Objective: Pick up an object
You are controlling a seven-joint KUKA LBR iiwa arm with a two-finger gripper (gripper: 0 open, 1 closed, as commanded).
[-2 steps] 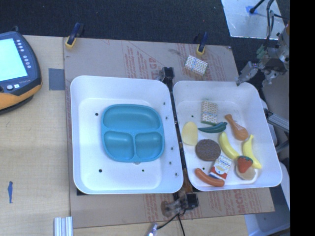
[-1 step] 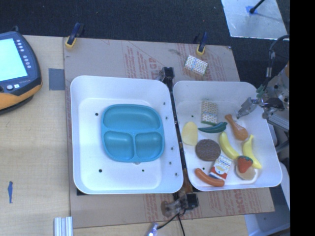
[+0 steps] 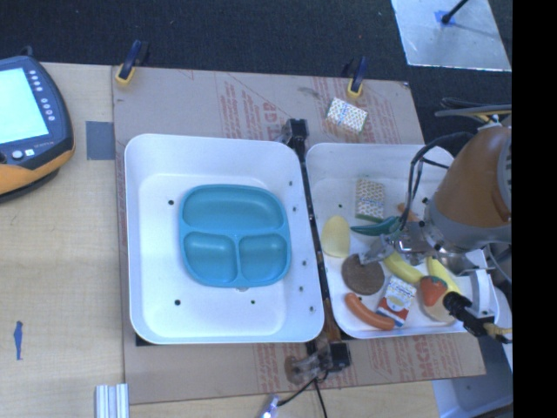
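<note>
My gripper (image 3: 385, 249) hangs low in the right bin (image 3: 331, 165), under the grey arm with its orange band (image 3: 474, 185). It sits among the objects, just above the brown disc (image 3: 362, 276) and beside the yellow banana (image 3: 402, 268). A green piece (image 3: 376, 226) lies just behind it. Around it are a pale yellow lemon (image 3: 336, 235), a checkered packet (image 3: 370, 198), a red sausage (image 3: 368, 313), a small carton (image 3: 398, 300) and a red-orange fruit (image 3: 432, 293). The arm hides part of the bin's right side.
The left bin (image 3: 148, 233) holds a blue divided plate (image 3: 234, 234). A checkered block (image 3: 346, 115) lies on the cardboard behind the bins. A tablet pendant (image 3: 26, 120) rests at the far left. Clamps (image 3: 129, 64) pin the cardboard's back edge.
</note>
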